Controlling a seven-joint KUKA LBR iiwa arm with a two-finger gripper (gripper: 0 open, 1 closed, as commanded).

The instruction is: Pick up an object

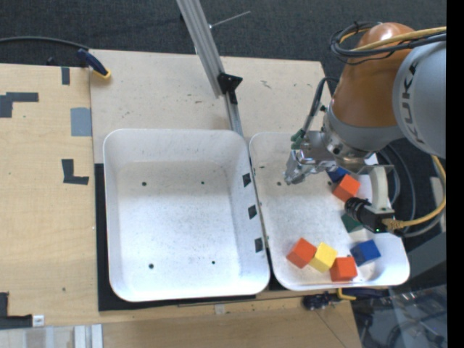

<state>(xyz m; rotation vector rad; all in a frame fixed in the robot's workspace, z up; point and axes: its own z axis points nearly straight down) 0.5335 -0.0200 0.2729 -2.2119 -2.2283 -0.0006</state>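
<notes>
Lying in the lower right of the frame, in the right shallow white plastic bin (279,194), are an orange cube (301,253), a yellow cube (324,256), another orange cube (344,268) and a blue cube (366,251). A further orange cube (346,187) is sitting higher, close under the grey arm. The metal two-finger gripper (294,172) is hanging above the bin's upper part; I cannot tell its state. The left white bin (116,194) is standing beside it.

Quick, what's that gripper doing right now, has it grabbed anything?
Gripper: over the right bin, nothing seen in it; open or closed cannot be told.
</notes>
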